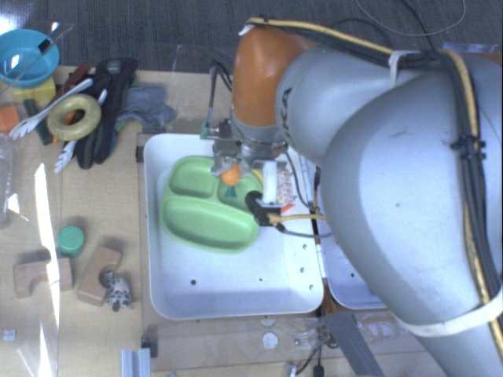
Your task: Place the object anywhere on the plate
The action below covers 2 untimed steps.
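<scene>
Right now your gripper [229, 166] hangs over the left white bin [236, 289], directly above the green plate [206, 214]. A small orange object [229, 177] sits right at the fingertips, just below the metal wrist hardware. You can see it at the jaws' lower end, but the view from above is too crowded to show whether it is pinched between the fingers or simply lying on the plate beneath them, and I cannot tell how far the jaws stand apart.

Below the jaws, the plate has several compartments: one smaller section lies just to the left of the fingertips, and a larger oval section sits further down and left. The orange object appears over the edge between the upper compartments, near the plate's right side.

To the right of the jaws, a black cable fitting [258, 204] and a white labelled block [271, 181] hang off the arm [393, 148], whose grey bulk covers most of the right bin [354, 289].

Well to the left of the jaws, outside the bin, the bench [94, 234] holds a yellow tape roll [75, 116], a blue bowl [27, 53], a green cap [71, 239] and wooden blocks [98, 273].
</scene>
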Each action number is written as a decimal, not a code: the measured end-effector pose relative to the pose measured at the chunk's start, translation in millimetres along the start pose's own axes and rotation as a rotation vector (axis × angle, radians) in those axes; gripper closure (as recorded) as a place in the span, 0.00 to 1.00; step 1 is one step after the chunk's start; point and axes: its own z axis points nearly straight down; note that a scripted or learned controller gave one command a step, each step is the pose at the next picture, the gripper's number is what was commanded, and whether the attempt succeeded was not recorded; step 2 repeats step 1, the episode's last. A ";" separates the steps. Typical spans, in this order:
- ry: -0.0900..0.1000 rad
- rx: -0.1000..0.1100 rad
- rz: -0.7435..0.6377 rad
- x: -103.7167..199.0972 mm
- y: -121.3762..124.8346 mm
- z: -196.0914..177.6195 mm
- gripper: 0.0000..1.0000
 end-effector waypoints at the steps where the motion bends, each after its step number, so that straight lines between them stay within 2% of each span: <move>1: 0.000 0.000 0.000 -0.4 0.1 -0.1 0.00; 2: 0.000 0.000 0.000 -0.4 0.1 -0.1 0.00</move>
